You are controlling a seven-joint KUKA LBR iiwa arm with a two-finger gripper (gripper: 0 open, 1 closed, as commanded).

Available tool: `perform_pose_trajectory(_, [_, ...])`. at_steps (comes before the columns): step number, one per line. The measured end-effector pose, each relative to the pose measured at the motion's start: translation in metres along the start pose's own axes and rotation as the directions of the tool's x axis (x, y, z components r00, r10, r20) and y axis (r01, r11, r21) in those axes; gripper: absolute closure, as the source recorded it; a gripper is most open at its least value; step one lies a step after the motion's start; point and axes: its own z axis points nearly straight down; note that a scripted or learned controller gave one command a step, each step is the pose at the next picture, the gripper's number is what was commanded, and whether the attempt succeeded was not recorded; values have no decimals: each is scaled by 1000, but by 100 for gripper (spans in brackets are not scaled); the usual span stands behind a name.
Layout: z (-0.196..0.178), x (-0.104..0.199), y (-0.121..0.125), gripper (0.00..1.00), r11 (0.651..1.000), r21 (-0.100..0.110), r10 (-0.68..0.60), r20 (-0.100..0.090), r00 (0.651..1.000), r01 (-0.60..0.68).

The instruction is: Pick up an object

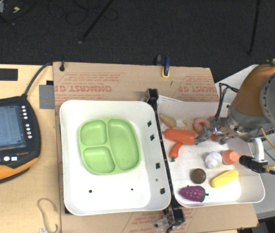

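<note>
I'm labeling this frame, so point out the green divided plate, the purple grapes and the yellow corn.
green divided plate (109,145): camera view, center ridge.
purple grapes (192,193): camera view, middle of bunch.
yellow corn (224,178): camera view, mid body.

Right bin (253,194) crowded with toy food, left bin (72,188) open around green tray (109,145)
</note>
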Motion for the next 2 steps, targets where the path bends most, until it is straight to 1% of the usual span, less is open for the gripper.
perform_pose_trajectory(1, [-11, -1, 0, 100, 1000, 0, -1, 0, 1000, 1])
perform_pose_trajectory(2, [-70, -10, 1, 100, 1000, -6, 5, 2, 1000, -5])
